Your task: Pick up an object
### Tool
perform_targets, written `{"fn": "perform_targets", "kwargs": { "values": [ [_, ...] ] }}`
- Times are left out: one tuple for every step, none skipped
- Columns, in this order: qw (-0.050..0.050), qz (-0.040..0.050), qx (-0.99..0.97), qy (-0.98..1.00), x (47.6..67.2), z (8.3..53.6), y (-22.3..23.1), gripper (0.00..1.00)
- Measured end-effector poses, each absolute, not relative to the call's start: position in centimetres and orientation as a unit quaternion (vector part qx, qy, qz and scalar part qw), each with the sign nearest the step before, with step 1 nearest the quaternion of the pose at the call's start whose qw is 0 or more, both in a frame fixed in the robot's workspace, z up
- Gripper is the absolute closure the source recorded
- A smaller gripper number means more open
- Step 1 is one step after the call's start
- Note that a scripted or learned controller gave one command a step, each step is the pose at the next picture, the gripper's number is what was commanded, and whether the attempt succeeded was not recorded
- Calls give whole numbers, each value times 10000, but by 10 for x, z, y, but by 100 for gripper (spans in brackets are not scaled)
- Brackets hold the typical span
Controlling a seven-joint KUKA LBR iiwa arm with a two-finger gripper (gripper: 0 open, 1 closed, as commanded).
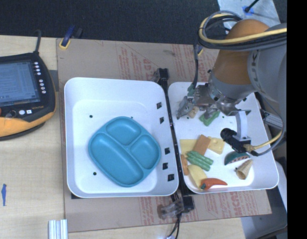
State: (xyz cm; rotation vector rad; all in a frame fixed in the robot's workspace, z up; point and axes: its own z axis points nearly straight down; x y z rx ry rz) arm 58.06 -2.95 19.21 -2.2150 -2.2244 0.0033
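The arm reaches in from the right and hangs over the far part of the right bin [265,180]. Its gripper [187,108] sits low near that bin's far left corner, close to the divider between the 2 bins. Whether it is spread or closed cannot be told from this angle, and nothing can be seen gripped in it. A small tan piece [194,112] and a green block [210,116] lie just beside the gripper.

The other loose things crowd the near half of the right bin. A yellow wedge [187,146], an orange slab [202,144] and a pale yellow piece [217,145] lie in a row, touching. A green pod [199,159] lies just in front of them. A red pepper [213,183] lies by the near wall, with a watermelon slice [236,158] and a cone [244,169] to the right.

The left bin [73,98] holds 1 blue divided plate [124,151], lying flat. On the surface [24,183], at the far left, rests a control pendant [19,91] with a lit screen.
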Motion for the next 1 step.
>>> {"fn": "perform_targets", "kwargs": {
  "values": [
    [-28, -8, -7052, -7090, 660, 193, -67, 0]
  ]
}}
